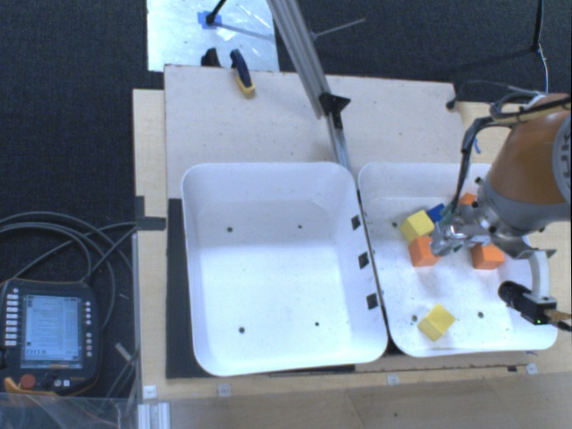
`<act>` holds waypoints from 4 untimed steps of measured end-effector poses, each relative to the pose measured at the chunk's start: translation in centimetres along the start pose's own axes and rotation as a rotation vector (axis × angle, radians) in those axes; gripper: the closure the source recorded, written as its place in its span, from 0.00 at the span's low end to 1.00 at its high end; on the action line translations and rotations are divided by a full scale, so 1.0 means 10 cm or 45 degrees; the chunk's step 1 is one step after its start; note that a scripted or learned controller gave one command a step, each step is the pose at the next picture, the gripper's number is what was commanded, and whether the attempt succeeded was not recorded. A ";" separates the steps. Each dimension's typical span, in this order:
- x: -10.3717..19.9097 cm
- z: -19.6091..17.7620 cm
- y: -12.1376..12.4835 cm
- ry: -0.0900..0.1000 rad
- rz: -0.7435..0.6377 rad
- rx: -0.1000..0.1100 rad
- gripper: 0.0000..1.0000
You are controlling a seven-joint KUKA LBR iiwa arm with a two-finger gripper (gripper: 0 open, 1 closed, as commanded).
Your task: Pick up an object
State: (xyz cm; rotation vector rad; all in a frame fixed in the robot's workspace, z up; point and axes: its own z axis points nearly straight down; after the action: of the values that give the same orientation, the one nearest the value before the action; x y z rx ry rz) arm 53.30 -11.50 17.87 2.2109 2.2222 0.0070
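Single KUKA arm reaches in from the right, orange band above the wrist, over the right bin. The tool sits low among a cluster of blocks in that bin's upper middle. Whether its fingers are spread or closed cannot be told: the metal end is small and partly merged with the blocks around it, and no block is seen clearly between the fingers.

Contents of right bin:
- yellow block, just left of the tool, tilted so its corners point roughly up-left and down-right; near-cubic, no marked long axis.
- orange block, directly below the yellow one and touching or almost touching the tool's tip.
- second orange block, to the right of the tool, partly covered by the wrist.
- blue block, a small sliver showing above the tool, beside the yellow one.
- second yellow block, well apart from the cluster, near the bin's lower edge, turned diagonally.

Left bin lies alongside on the tabletop.

A pendant with a lit screen rests at lower left; its text is too small to read. No legible labels on the blocks.
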 end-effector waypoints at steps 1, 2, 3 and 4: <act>-0.10 -0.56 -0.03 -0.001 0.002 -0.001 1.00; -0.10 -1.05 -0.01 0.000 0.000 0.001 1.00; 0.33 -0.95 0.12 0.003 -0.006 0.007 1.00; 0.87 -1.00 0.16 0.004 -0.007 0.007 1.00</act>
State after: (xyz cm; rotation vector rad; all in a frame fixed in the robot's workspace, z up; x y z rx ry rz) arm 54.78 -2.77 27.86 2.2094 2.2330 0.0044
